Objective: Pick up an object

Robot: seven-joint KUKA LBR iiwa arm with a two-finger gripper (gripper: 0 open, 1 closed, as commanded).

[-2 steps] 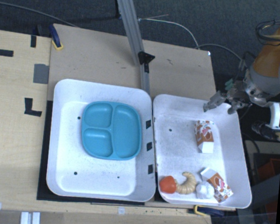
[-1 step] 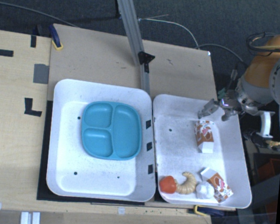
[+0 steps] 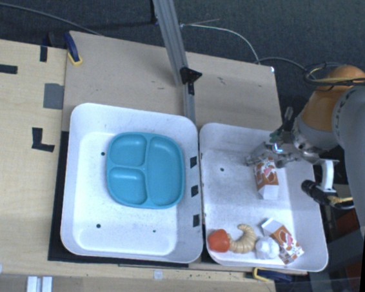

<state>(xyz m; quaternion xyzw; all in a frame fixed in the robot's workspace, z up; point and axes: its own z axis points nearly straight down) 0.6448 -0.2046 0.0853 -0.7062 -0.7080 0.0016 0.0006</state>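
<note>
My gripper (image 3: 267,156) reaches into the right bin (image 3: 225,179) from the right, low over its far part. Directly under and in front of it lies a small red-and-white carton (image 3: 266,179), close to or touching the fingertips. Along the bin's near edge sit a red tomato (image 3: 219,240), a tan croissant (image 3: 245,239), a white round object (image 3: 264,249) and a second red-and-white carton (image 3: 283,241).
The left bin (image 3: 81,216) bears a blue divided plate (image 3: 145,170). A grey metal pole (image 3: 173,37) slants across the bench behind the bins. The arm's grey body and orange band (image 3: 333,99) stand over the right bin's far right corner.
</note>
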